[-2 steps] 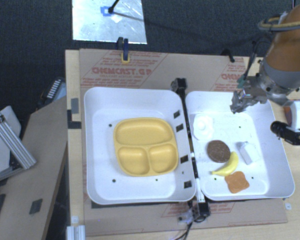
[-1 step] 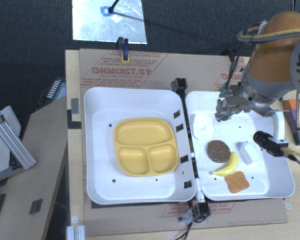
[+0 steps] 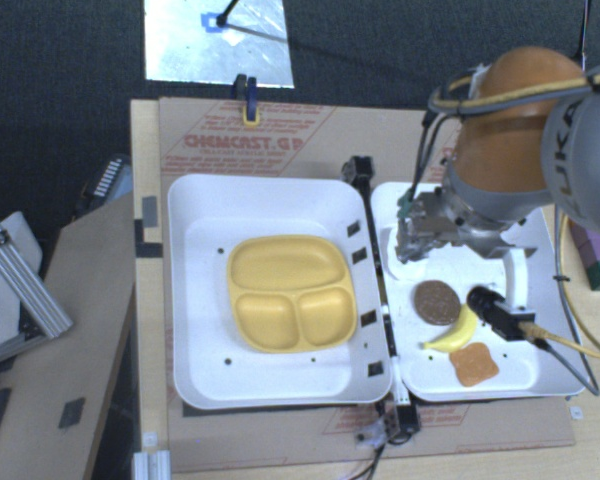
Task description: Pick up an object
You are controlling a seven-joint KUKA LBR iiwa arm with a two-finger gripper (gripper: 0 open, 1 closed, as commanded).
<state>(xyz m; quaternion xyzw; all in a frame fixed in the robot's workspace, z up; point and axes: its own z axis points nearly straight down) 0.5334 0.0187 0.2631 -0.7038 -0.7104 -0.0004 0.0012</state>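
Three small things lie in the right bin (image 3: pixel 540 376) for you to choose from: a brown disc (image 3: pixel 436 302), a yellow banana (image 3: pixel 456 333) just below and touching it or nearly so, and an orange wedge-shaped piece (image 3: pixel 474 365) near the front wall. The left bin (image 3: pixel 195 298) carries a yellow divided tray (image 3: pixel 290 293), which is too broad to be a good pick. Your pincer (image 3: pixel 412 240) sits over the back-left part of the right bin, above and a little to the left of the disc, and from this slant you cannot tell whether it stands apart or together; nothing is seen between its tips. A black cable fitting (image 3: pixel 496 312) hangs beside the banana's upper end, so that side looks crowded. My judgement is that the disc is the nearest target, but it lies flat and may give the tips little to bite on; the banana, with its rounded body, should be the surer grip if you close across its narrow width near the middle. Bring the pincer forward and to the right first, then descend straight, keeping clear of the divider between the bins. Watch that closing on the banana does not nudge the disc under a fingertip and spoil the hold.
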